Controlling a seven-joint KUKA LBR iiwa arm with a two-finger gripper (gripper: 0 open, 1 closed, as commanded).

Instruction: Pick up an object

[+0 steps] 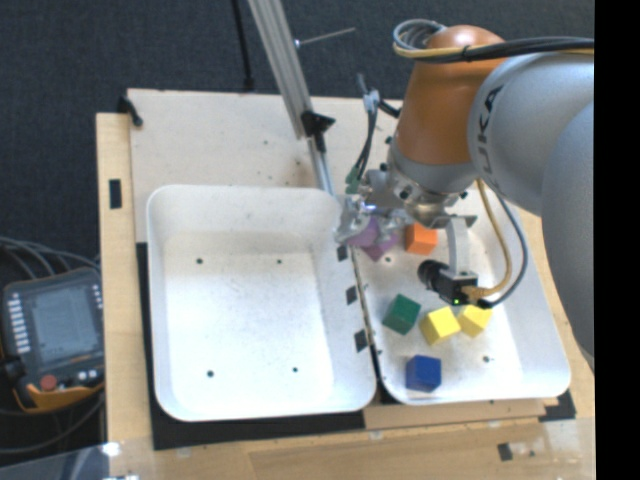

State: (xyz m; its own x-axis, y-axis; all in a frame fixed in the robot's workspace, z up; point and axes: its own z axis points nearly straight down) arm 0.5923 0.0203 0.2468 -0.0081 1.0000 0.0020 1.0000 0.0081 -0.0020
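My gripper [358,226] hangs over the left edge of the right bin [520,363], close to the divide between the two bins. A purple block [376,240] sits between its fingers, and the gripper is shut on it. Just right of it lies an orange block [421,237]. Further forward in the right bin are a green cube [401,314], a yellow block [439,325], a smaller yellow piece [476,318] and a blue cube [423,372].
The left bin [180,218] lies beside the right one. A slanted metal post [283,63] rises from behind the bins, near the gripper. The arm's orange band and grey body cover the back right of the bench. A teach pendant [55,328] lies left of the bench.
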